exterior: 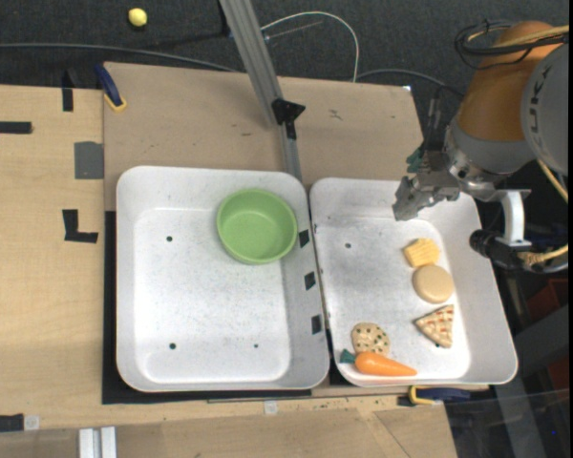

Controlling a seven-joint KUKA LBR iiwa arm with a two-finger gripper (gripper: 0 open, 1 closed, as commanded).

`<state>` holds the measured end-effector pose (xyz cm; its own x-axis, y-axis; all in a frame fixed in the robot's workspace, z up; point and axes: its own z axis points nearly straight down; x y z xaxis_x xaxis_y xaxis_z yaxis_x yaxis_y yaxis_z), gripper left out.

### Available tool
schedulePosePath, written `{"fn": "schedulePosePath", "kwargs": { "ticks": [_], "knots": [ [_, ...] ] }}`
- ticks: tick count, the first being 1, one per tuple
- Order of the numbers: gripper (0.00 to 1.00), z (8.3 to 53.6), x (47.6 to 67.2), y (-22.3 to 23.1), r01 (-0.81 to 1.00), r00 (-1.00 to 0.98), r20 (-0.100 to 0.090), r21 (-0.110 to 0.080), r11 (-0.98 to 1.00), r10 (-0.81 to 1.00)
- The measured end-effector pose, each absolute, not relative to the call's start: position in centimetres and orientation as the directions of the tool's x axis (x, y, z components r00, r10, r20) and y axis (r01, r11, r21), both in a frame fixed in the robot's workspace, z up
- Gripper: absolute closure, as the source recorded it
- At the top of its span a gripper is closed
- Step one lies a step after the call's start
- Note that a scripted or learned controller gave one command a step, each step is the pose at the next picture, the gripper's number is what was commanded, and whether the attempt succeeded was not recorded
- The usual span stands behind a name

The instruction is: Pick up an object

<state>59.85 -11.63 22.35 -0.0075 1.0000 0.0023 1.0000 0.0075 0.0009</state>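
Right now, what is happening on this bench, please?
The grey and orange arm reaches in with its gripper over the far end of the right bin, above the toy food. The corn piece, bun, pizza slice, cookie and carrot lie untouched. A green bowl sits in the left bin.

bowl (257,225) in left bin (148,284), carrot (386,364) in right bin (363,256)

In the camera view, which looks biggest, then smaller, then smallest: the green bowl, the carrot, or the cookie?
1. green bowl, easily the biggest
2. carrot, long and thin
3. cookie, smallest, though not far behind the carrot

All sit at a similar distance from the camera.
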Motion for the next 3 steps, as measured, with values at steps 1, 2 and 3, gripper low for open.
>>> {"fn": "schedulePosePath", "kwargs": {
  "ticks": [1, 2, 3],
  "knots": [
    [1.0, 23.2, 60.4, -5.4, 1.0, -0.008, 0.002, 0.0, 0.008, 1.0],
    [1.0, 23.3, 60.9, 1.1, 1.0, -0.009, 0.002, -0.001, 0.009, 1.0],
    [1.0, 23.5, 62.1, 7.0, 1.0, -0.008, 0.002, -0.001, 0.008, 1.0]
  ]
}}
